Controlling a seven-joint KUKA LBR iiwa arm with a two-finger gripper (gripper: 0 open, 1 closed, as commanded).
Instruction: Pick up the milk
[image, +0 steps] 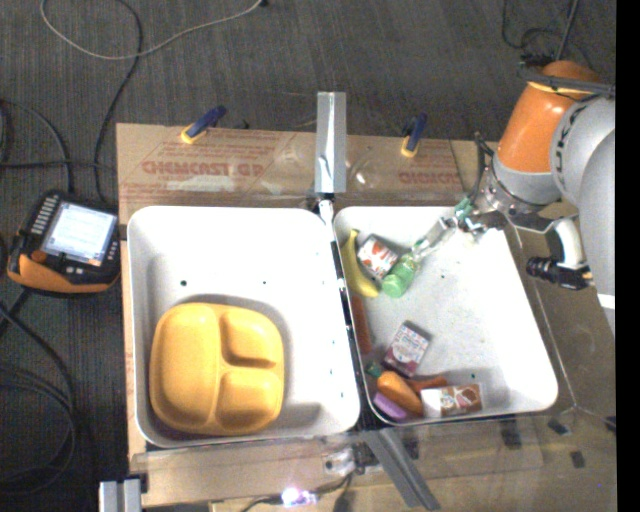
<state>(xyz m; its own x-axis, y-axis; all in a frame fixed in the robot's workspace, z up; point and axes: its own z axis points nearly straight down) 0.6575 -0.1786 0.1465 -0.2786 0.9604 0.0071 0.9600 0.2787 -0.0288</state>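
Note:
A small white carton with a brown label (453, 400), which looks like the milk, lies on its side at the front edge of the right bin (500, 330). My gripper (432, 240) hangs over the back of that bin, slanting down to the left. Its tip is just above and to the right of a green bottle (396, 279) and a red-and-white can (376, 255). It is far from the carton, and I see nothing held in it.
A banana (358, 268) lies along the right bin's left wall. A pink-purple box (408, 346) sits mid-bin. A carrot (402, 384) and a purple item (386, 406) lie beside the carton. The left bin (200, 240) holds a yellow divided plate (218, 367).

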